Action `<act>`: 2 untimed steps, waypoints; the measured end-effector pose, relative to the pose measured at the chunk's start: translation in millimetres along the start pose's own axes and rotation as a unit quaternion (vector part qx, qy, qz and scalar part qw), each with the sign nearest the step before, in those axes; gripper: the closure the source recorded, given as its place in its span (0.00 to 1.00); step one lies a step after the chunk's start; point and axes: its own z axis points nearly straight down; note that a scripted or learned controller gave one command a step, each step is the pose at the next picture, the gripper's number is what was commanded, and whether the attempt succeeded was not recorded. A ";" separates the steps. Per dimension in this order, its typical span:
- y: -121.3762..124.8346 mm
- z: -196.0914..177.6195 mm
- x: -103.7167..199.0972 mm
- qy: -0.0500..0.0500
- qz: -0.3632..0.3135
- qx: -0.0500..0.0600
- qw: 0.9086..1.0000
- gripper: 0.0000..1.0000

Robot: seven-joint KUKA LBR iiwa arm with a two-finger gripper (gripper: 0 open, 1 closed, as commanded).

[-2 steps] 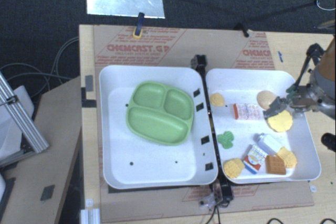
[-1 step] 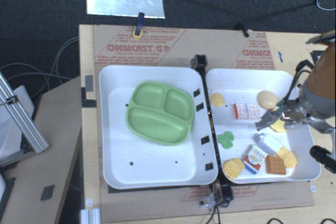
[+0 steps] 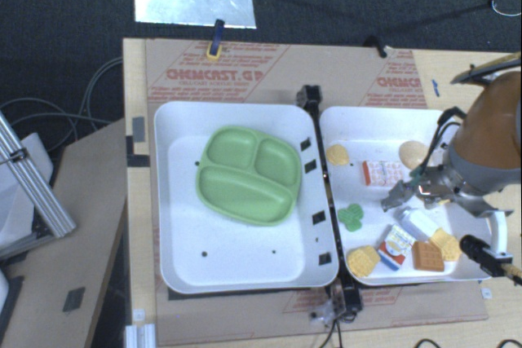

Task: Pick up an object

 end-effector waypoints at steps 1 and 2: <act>10.1 45.5 6.3 -0.007 0.000 -0.015 1.000 0.00; 11.3 62.8 6.5 -0.001 0.000 -0.003 1.000 0.00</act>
